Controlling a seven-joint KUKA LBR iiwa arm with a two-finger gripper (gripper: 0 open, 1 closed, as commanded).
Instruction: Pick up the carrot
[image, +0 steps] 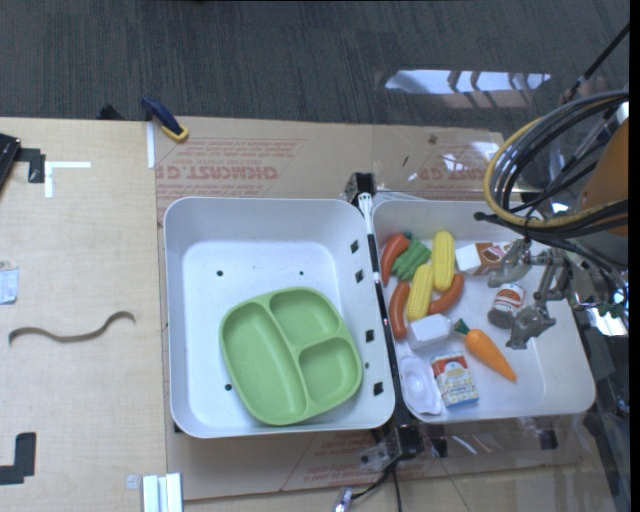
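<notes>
Camera view puts the tool (527, 325) low over the right bin (570, 395); whether its jaws stand wide or narrow, I cannot tell. The carrot (490, 352) lies just beside it, on its left, leaf end away. Closing here may catch only the tip, or knock the small can (508, 298) just behind the tool.

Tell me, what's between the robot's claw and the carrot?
Nothing: the camera view shows bare white bin floor between the gripper and the carrot, which lie close together.
</notes>
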